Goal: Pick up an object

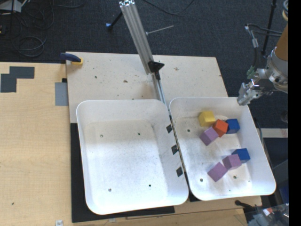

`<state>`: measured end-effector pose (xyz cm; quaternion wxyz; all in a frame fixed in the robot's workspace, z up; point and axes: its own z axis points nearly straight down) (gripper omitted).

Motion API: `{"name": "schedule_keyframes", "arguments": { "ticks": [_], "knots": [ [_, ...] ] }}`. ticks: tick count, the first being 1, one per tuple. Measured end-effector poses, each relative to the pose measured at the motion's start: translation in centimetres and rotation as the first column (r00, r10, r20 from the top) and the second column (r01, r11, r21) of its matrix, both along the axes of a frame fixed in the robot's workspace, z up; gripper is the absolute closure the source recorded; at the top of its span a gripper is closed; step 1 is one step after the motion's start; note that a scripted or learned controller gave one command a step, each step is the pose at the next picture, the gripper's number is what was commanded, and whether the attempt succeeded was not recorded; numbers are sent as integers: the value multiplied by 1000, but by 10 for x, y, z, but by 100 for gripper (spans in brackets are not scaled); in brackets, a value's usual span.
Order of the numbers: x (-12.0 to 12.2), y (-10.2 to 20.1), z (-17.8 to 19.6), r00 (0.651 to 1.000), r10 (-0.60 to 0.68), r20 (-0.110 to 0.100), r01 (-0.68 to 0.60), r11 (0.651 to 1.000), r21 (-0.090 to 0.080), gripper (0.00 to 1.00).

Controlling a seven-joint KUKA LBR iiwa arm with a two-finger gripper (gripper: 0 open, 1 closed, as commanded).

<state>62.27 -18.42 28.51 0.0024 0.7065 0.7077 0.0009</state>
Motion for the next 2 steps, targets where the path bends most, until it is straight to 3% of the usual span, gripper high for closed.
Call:
{"name": "schedule_keyframes", "arguments": {
  "ticks": [1,2],
  "knots": [
    [1,0,8,1000,5,-5,-5,1000,2,100],
    [-14,45,6,1000,2,-8,-2,1000,4,100]
  ]
}}
